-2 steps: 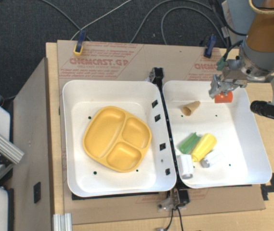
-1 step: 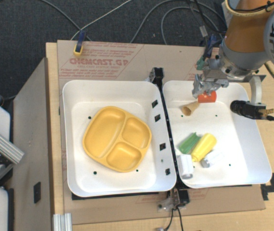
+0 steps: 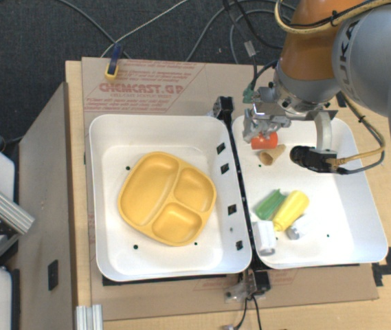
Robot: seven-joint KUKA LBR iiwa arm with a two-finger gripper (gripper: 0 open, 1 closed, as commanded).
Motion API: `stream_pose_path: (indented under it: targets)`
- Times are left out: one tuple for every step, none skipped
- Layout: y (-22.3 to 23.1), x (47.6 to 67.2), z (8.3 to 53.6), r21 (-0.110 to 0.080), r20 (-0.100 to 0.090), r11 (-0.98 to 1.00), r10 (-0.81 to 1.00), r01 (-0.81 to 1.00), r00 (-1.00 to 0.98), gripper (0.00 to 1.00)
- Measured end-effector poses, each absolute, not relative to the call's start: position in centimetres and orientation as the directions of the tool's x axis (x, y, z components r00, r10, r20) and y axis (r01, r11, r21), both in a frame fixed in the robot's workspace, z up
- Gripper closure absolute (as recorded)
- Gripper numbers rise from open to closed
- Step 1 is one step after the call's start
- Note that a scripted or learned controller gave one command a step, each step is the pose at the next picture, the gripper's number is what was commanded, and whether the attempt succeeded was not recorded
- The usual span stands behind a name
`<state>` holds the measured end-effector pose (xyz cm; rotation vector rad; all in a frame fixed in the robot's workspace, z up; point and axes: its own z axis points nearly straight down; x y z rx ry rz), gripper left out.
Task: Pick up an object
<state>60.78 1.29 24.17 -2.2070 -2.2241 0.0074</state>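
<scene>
Item 1. Desk (image 3: pixel 58 184): brown surface carrying two shallow white bins side by side; a printed cardboard sheet (image 3: pixel 143 81) lies under their far edges.

Item 2. Left bin (image 3: pixel 106 253): holds one yellow divided tray (image 3: pixel 166 198) with three compartments, lying flat near the bin's middle.

Item 3. Right bin (image 3: pixel 360 218): holds several small things. An orange-red piece (image 3: pixel 264 140) sits in the far left part of this bin, directly under the hand and touching or nearly touching it. A tan piece (image 3: pixel 269 157) lies just beside the orange-red piece, on its near side. A green object (image 3: pixel 270 203) and a yellow cylinder (image 3: pixel 290 210) lie side by side, touching, toward the bin's near half, well apart from the hand. A small white block (image 3: pixel 264 238) rests at the near left corner, and a small grey piece (image 3: pixel 293 233) lies just beside the yellow cylinder's near end.

Item 4. Arm (image 3: pixel 381 40): grey, with an orange band (image 3: pixel 319 26), reaching in from the right over the far part of the right bin. A black cable fitting (image 3: pixel 313 158) hangs beside it.

Item 5. Hand (image 3: pixel 264 129): pointed down at the far left of the right bin, just above the orange-red piece. Its spread cannot be told from this angle, nor whether the orange-red piece sits between its parts.
</scene>
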Motion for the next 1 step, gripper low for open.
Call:
stream_pose_path:
  targets:
    - [7.49,60.66,22.30,-0.010,0.003,0.008,1.000,1.000,-0.008,1.00]
